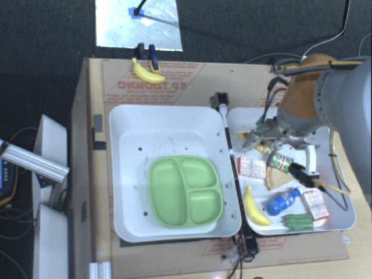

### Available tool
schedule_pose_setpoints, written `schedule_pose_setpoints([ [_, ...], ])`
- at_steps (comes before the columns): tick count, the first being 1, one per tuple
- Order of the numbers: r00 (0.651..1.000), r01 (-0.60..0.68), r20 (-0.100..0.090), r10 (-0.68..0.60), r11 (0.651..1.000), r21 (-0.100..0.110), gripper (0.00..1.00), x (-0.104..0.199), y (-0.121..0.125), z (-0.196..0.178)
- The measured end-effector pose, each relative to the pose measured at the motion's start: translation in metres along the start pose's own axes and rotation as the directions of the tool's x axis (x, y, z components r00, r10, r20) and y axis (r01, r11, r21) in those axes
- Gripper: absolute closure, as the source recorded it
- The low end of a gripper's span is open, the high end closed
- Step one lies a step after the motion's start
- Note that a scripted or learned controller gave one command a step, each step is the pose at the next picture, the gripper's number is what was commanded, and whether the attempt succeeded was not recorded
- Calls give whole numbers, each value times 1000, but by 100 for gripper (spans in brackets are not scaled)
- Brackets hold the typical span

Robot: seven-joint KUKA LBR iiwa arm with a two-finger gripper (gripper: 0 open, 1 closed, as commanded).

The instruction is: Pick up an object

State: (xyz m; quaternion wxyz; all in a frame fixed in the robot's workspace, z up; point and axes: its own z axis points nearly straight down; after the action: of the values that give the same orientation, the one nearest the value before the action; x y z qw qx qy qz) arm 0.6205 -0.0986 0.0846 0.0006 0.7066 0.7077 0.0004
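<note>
Your arm point(343, 97) reaches in from the right, with its orange band point(302, 95) above the wrist, and the gripper point(264, 137) hangs low over the upper part of the right bin point(349, 217). You cannot tell from this slant how the fingers stand; the metal parts at the tip blur together with the items under them, and nothing can be made out clearly between them.

In the right bin you have a cluster of things. A small bottle with a green and red label point(280, 162) lies just below the gripper, tilted. To its left sits a white packet with red print point(251, 168). A tan wedge-shaped piece point(278, 180) lies under the bottle. Nearer the front, a yellow banana point(254, 207) lies along the left wall, a blue bottle point(283, 201) lies beside it on its side, a small red and white carton point(314, 204) sits to the right of that, and a green bunch point(297, 221) rests against the front rim.

The left bin point(125, 156) holds a green divided plate point(186, 190), lying flat toward the front right.

On the worktop point(192, 83) behind the bins you see a second banana point(146, 73) next to a dark clip point(146, 52).
</note>
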Motion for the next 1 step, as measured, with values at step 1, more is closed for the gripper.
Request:
schedule_pose_setpoints([
  [1, 1000, 2, 5, -2, 1000, 17, 0, 9, 45, 1],
])
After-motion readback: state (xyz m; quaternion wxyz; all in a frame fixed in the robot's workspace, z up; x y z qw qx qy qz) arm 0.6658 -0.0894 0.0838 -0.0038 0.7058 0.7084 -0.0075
